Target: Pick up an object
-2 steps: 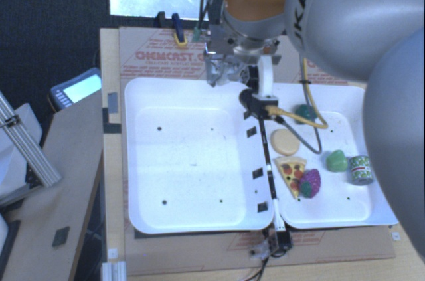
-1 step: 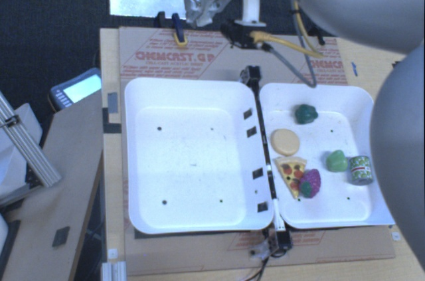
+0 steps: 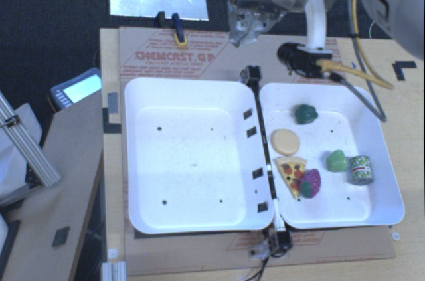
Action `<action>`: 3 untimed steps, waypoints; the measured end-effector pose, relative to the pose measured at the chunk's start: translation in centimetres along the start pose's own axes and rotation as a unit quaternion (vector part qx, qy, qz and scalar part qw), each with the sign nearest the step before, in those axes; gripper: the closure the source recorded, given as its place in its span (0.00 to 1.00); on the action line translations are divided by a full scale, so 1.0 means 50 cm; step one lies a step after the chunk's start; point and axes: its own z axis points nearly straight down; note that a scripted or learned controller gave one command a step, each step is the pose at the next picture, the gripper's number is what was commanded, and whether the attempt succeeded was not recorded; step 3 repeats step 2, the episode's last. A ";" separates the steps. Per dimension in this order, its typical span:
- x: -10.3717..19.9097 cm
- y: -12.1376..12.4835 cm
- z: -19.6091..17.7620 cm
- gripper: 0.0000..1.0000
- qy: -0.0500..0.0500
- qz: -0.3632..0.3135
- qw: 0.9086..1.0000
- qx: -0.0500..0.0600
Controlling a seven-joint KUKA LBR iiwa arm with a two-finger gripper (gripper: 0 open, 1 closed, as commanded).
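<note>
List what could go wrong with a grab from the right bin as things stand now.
1. The pizza slice and the purple fruit touch, so closing on one may nudge or drag the other.
2. The small can stands against the light green piece near the right bin wall, leaving little finger room.
3. The gripper hangs beyond the bins, so a long descent could land off target.

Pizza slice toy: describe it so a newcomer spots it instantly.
Look in the right bin, near the divider between the two bins. The pizza slice lies just below a tan round disc, touching a magenta berry-like toy. It alone is a yellow triangle with red spots.
</note>
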 end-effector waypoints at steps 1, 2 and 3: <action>0.133 0.065 0.005 1.00 0.000 -0.005 1.000 0.002; 0.060 -0.106 -0.106 1.00 0.001 -0.003 1.000 0.001; 0.060 -0.106 -0.106 1.00 0.001 -0.003 1.000 0.001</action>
